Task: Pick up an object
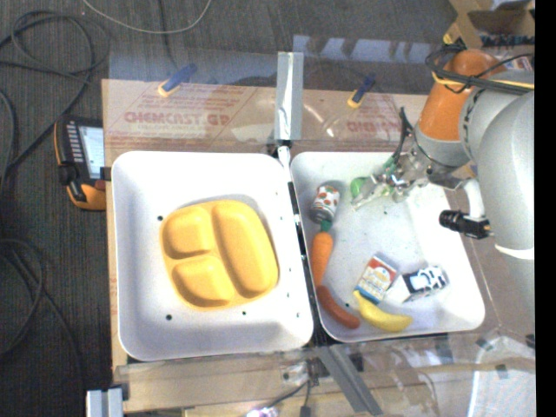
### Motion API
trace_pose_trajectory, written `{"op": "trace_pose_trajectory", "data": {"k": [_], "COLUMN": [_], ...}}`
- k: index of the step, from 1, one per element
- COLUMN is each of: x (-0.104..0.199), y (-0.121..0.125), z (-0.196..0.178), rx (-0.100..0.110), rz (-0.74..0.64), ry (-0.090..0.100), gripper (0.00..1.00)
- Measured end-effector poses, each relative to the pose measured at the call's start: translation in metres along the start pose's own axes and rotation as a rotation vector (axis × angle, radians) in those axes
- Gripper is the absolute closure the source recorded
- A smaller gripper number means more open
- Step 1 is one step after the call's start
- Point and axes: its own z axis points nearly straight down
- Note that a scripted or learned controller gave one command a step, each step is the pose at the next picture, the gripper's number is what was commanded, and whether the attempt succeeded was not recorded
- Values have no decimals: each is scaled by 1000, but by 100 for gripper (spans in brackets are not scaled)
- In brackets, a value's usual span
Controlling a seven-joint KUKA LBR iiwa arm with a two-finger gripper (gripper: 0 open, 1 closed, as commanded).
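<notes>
Camera view: grey KUKA arm w/ orange band [445, 111] reaches in from the right over the far edge of the right-hand shallow white bin [452, 259]; its two-finger gripper [391, 183] sits low near that bin's far edge, approx. mid-width; whether it is released, clenched or grasping anything can't be told, the tip is too small and cluttered. Just beside the gripper, on its left, a small green object [360, 186], touching or nearly so, can't tell which. Near the far-left corner of the right bin, a small round patterned can [327, 201]; below it an orange carrot [321, 254] lies along the left edge, w/ a reddish-brown sausage [337, 307] at the near-left corner. A yellow banana [382, 317] lies by the near edge, just beside a small orange-and-white carton [377, 278]; a small blue-and-white toy car [426, 281] is to the right of the carton, closer to the right edge. Left-hand shallow white bin [139, 233] holds a yellow three-compartment plastic tray [221, 252], approx. central.
</notes>
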Motion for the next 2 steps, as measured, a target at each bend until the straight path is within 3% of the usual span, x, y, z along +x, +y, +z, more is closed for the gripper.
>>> {"op": "trace_pose_trajectory", "data": {"k": [1,2], "x": [-15,-16], "y": [0,-1], "z": [1,1], "rx": [11,11], "rz": [116,117], "ry": [31,29], "gripper": [0,0]}}
